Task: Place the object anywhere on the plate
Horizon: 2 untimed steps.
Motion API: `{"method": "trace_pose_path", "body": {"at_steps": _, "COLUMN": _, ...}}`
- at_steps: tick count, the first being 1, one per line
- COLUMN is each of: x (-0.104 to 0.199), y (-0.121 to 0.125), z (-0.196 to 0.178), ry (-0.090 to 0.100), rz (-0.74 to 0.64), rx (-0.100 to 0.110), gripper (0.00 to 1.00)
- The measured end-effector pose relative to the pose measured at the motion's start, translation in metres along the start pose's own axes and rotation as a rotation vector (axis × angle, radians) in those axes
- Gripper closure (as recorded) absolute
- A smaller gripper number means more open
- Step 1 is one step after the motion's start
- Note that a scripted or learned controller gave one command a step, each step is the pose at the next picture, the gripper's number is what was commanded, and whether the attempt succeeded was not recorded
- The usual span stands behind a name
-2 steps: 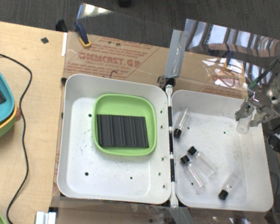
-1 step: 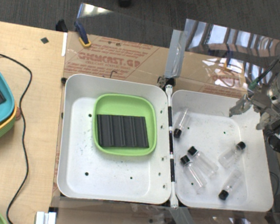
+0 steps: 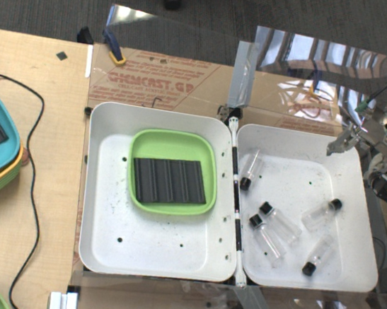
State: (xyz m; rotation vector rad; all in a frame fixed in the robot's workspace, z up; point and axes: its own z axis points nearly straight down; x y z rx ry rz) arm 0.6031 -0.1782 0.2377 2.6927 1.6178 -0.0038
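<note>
Two shallow white bins sit side by side on the bench. In the left bin [image 3: 96, 236] a green plate [image 3: 173, 173] lies toward the back edge, near the middle, and a dark ribbed pad [image 3: 170, 181] lies flat on it, covering most of its floor.

The right bin [image 3: 347, 279] holds several clear plastic vials with black caps, all lying on their sides and apart from the plate. One vial [image 3: 250, 171] lies along the left wall; a pair of vials [image 3: 272, 229] lies close together near the middle of the floor; another [image 3: 320, 212] rests toward the right wall, and a last one [image 3: 318, 257] lies near the front right corner.

The gripper [image 3: 343, 140] hangs over the back right corner of the right bin — above the rim, with no vial between its fingers. Whether those fingers are spread or closed I cannot tell; they are small and blurred against the clutter behind.
</note>
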Motion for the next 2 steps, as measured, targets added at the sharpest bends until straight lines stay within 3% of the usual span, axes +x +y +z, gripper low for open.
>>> {"method": "trace_pose_path", "body": {"at_steps": 1, "x": 0.012, "y": -0.032, "z": -0.041, "ry": 0.000, "rz": 0.231, "rx": 0.001, "gripper": 0.00}}
{"method": "trace_pose_path", "body": {"at_steps": 2, "x": 0.016, "y": -0.037, "z": -0.132, "ry": -0.002, "rz": 0.510, "rx": 0.002, "gripper": 0.00}}
